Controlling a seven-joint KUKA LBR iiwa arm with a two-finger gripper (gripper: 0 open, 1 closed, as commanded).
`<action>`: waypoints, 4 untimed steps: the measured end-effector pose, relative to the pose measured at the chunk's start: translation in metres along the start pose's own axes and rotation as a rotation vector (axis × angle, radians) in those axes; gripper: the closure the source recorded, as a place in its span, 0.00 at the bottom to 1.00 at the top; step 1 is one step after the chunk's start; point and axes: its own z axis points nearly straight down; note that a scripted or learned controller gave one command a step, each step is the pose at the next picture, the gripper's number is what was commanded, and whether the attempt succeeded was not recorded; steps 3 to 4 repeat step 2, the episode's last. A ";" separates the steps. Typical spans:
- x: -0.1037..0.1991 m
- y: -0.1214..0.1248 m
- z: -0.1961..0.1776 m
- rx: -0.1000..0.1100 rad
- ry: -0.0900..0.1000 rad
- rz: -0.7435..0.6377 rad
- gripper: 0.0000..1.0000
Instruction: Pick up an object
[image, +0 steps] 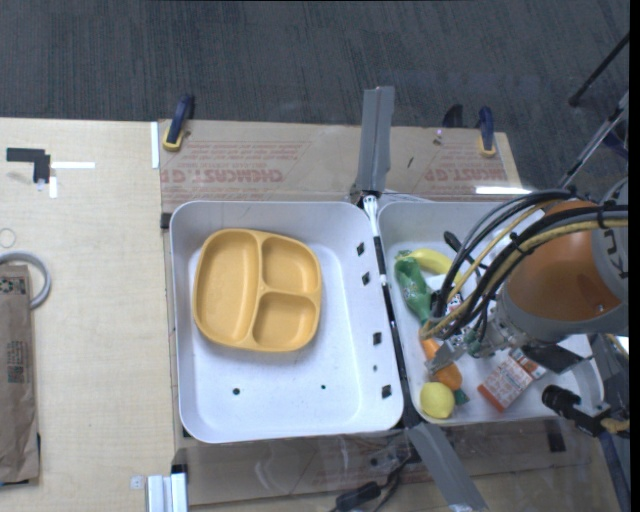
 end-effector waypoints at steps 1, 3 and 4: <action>-0.001 -0.001 -0.008 0.002 0.001 0.004 1.00; 0.021 0.101 -0.101 -0.001 -0.002 -0.032 1.00; 0.021 0.101 -0.101 -0.001 -0.002 -0.032 1.00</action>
